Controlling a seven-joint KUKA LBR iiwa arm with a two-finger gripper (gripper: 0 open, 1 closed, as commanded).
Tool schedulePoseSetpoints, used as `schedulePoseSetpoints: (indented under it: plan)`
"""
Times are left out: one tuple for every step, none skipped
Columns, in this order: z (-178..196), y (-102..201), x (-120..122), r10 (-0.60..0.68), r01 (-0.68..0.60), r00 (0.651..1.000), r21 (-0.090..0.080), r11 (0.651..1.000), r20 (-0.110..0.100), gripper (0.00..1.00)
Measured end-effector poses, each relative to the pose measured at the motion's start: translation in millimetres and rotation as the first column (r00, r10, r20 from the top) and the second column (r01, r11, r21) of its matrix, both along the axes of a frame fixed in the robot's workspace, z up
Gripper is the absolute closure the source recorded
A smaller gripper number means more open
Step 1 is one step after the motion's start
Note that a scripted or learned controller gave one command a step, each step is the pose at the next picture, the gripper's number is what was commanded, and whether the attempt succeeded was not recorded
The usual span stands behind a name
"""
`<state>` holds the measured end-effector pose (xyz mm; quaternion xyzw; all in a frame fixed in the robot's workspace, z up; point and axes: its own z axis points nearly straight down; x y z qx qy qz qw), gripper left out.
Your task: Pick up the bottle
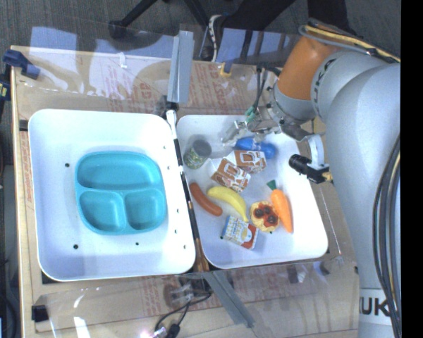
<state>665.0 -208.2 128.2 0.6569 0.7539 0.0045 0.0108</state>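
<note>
A small blue bottle (256, 146) lies on its side in the back part of the right bin (307, 248). My gripper (248, 127) hangs just behind and over it, reaching in from the right under the orange wrist band. It is open, the metal fingers stand apart, and nothing shows between them. A small greenish jar with a grey cap (196, 153) stands upright at the right bin's left wall, well left of the gripper.
The right bin also holds two waffle pieces (232, 174), a sausage (206, 199), a banana (228, 201), a carrot (281, 210), a tart (265, 216) and a juice carton (240, 232). A teal divided plate (121, 192) lies in the left bin (49, 252).
</note>
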Motion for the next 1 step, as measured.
schedulePoseSetpoints:
  plan:
    - [0.0, 0.0, 0.0, 0.0, 0.0, 1.0, 0.0, 1.0, 0.0, 0.0]
